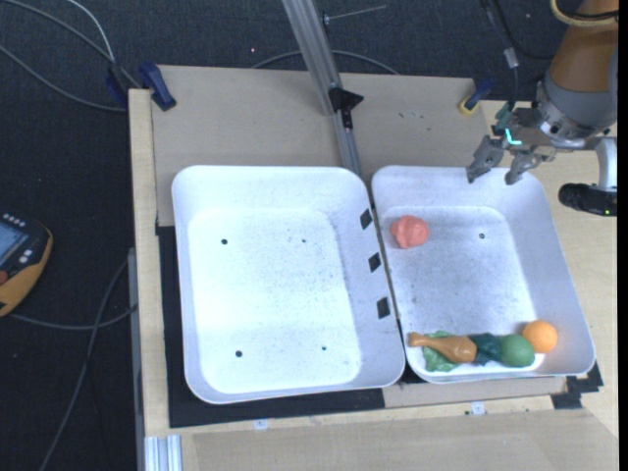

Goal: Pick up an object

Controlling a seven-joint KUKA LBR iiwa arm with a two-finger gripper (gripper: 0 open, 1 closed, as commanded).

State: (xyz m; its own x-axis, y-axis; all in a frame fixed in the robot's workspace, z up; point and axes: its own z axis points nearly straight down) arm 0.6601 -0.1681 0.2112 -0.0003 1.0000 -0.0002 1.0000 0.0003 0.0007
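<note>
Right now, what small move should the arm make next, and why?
Probably bring the claw toward the pink lump and lower over it. The claw hangs open above the right bin's far rim, holding nothing, and the lump lies alone, apart from the toys crowded in the near corner.

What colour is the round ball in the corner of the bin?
Orange. The small round orange ball sits in the right white bin's near corner, clearest in the camera view.

A pale wooden tabletop (pixel 255 116) is carrying two shallow white bins side by side, the left bin (pixel 270 283) and the right bin (pixel 471 263) touching along their inner edges. A black mat (pixel 177 400) is lying under them. Blue clamps (pixel 157 86) are gripping the tabletop's far edge.
</note>
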